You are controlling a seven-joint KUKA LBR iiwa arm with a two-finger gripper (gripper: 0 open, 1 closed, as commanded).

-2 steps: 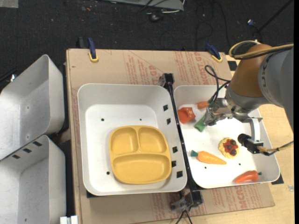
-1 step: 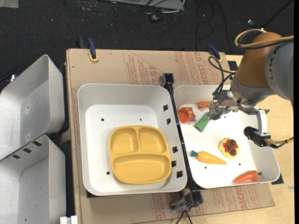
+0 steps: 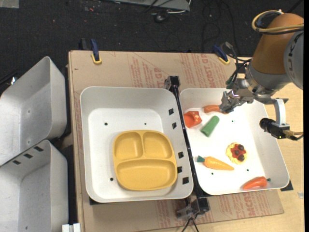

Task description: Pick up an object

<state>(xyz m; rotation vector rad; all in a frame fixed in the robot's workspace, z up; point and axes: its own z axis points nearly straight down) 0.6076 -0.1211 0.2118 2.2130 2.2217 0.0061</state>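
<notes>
While the arm reaches in from the right of the camera view, its hand [image 3: 228, 104] hangs low over the far part of the right bin [image 3: 270, 151], just at the right end of a small orange sausage-shaped toy [image 3: 211, 108]. Whether the hand is spread or closed cannot be told from this angle, since the wrist hides the tips; nothing can be seen held between them.

My reading is that the approach step is in hand: the hand is settling on a target and no lift has begun. Candidates lie all around it in that bin: the orange sausage toy touching or nearly touching the hand, a red toy pepper [image 3: 192, 119] near the bin's left wall, a green cylinder [image 3: 210, 126] just beside the pepper, a toy carrot [image 3: 217, 163] nearer the camera, a yellow round piece with red and dark spots [image 3: 237, 152] to the carrot's right, and a red-orange chilli-like toy [image 3: 254, 182] at the near right corner. The next move probably calls for a short descent centred on the sausage toy, a firm close, then a straight lift; the piece is small and rounded, so an off-centre grip could squirt it aside.

The left bin [image 3: 96, 129] carries a yellow divided plate [image 3: 145, 166] with 3 compartments.

Red lettering is printed across the brown board of the worktop [image 3: 135, 66], but it sits reversed and faint, and I cannot read it with confidence. No other brand or label is legible.
</notes>
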